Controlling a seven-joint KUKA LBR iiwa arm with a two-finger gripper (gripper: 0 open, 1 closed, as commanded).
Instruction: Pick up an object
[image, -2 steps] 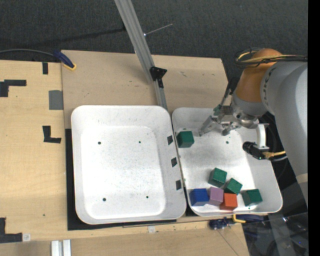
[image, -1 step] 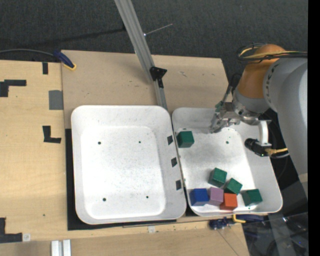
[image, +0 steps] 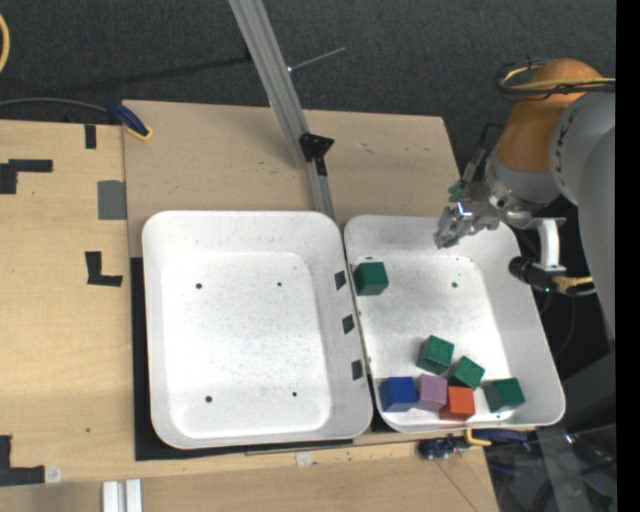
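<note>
The right bin (image: 500, 300) holds several small blocks. One green block (image: 371, 277) sits alone near the bin's upper left. A cluster lies at the near end: a green block (image: 436, 354), another green one (image: 467, 373), a third green one (image: 504, 393), a blue block (image: 399, 392), a purple block (image: 433, 391) and an orange block (image: 460, 401). My gripper (image: 447, 233) hangs over the bin's far edge, well right of the lone green block. Nothing shows between its fingers.
The left bin (image: 160, 300) lies beside the right one. A slanted metal rail (image: 285, 95) runs down to the gap between the bins. Black clips (image: 347, 322) sit on the shared rim. A blue and yellow tool (image: 133, 119) lies at the bench's far left.
</note>
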